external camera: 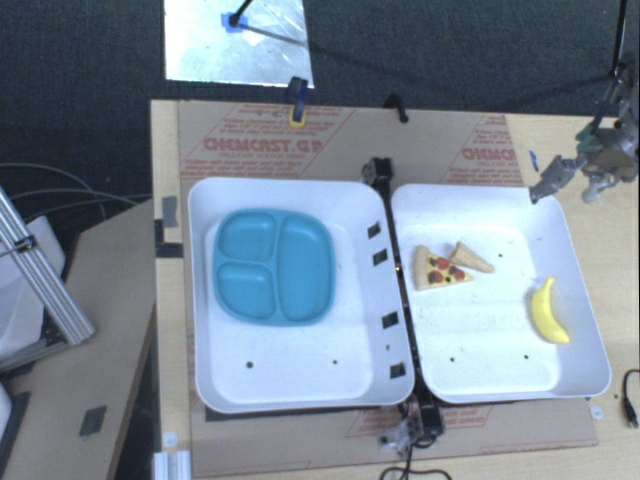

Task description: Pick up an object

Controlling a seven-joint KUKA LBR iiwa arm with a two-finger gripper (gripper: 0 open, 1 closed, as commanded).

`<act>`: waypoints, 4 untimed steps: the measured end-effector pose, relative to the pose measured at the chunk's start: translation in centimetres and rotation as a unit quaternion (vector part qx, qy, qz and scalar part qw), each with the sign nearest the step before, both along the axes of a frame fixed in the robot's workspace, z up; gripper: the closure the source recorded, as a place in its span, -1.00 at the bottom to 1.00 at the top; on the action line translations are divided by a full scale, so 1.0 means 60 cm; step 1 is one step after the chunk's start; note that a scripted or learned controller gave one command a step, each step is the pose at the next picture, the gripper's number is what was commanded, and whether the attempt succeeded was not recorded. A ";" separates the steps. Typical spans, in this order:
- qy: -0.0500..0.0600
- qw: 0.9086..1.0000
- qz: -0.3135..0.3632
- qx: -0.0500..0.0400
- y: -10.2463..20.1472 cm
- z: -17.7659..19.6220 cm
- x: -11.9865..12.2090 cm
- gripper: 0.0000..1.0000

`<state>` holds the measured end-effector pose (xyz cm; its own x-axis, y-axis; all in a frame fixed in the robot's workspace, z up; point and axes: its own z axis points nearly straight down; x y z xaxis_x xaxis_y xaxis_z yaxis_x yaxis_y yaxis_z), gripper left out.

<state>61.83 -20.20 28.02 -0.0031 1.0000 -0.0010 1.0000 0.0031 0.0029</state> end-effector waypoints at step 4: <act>-0.009 1.000 -0.002 -0.003 0.183 -0.297 -0.064 1.00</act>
